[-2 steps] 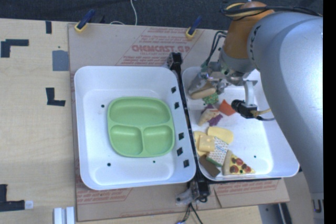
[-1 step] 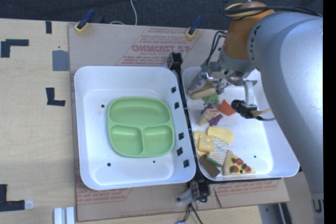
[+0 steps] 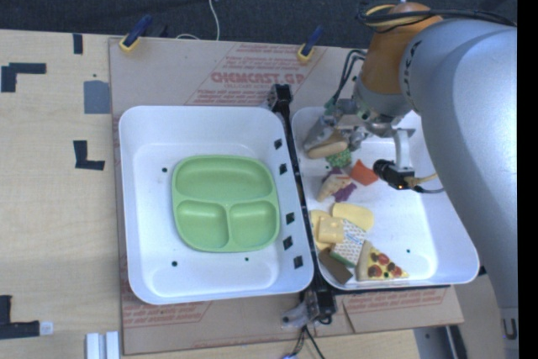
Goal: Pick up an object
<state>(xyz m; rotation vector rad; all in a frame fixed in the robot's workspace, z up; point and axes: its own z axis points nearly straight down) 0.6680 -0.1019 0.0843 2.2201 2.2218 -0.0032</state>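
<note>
My gripper hangs low over the upper left part of the right bin, under the orange wrist band. A tan bread-like piece lies right at its fingertips; whether it sits between them I cannot make out. Just below lie a beige chunk, an orange-red wedge and a purple piece. Further down the bin hold yellow cheese pieces, a cracker, a brown block and a pizza slice.
The left bin holds a green divided plate. A black divider with clips runs between the bins. The grey arm covers the right bin's upper right side. A black cable hangs by the wrist.
</note>
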